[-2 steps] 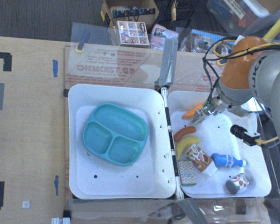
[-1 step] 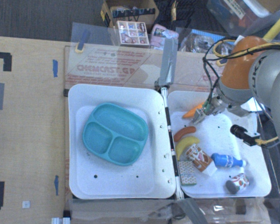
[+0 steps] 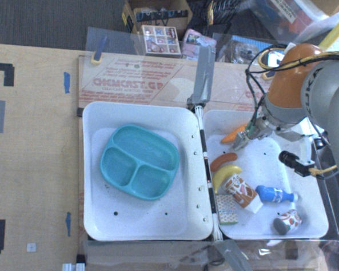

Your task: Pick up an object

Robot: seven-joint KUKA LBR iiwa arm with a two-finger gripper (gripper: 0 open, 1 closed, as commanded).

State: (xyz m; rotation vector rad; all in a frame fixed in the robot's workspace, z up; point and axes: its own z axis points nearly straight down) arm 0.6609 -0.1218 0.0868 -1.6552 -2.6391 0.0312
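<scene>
Starting at the left bin [image 3: 96, 113]: holds a blue divided plate [image 3: 139, 162], lying flat, well apart from any grasping. Moving right, over the seam, into the right bin [image 3: 265, 161], where the pickable things lie. Meets first, along that bin's left side, a reddish sausage [image 3: 223, 161] with a yellow banana [image 3: 224, 176] just beside it on the nearer side, and past them, toward the far wall, an orange carrot [image 3: 232, 134]. Looks the likeliest target, that carrot: lies with its long axis slanting from lower left to upper right, thin tip leftward, thick end toward the gripper [image 3: 241, 140]. Sits at the carrot's right end, touching or just beside it; cannot tell which. Cannot tell either whether the gripper is spread or closed, nor whether anything is caught in it, so no hold to claim. Judging from this, calls for a short shift leftward along the carrot and a grip set across its slant, not along it. Risks nudging the carrot toward the bin wall otherwise. Further right, near the front: a brown-and-white carton [image 3: 243, 194], tilted, then a blue bottle [image 3: 274, 194] on its side, both apart from the gripper. Ends at the right with the grey arm [image 3: 327, 90] reaching in
</scene>
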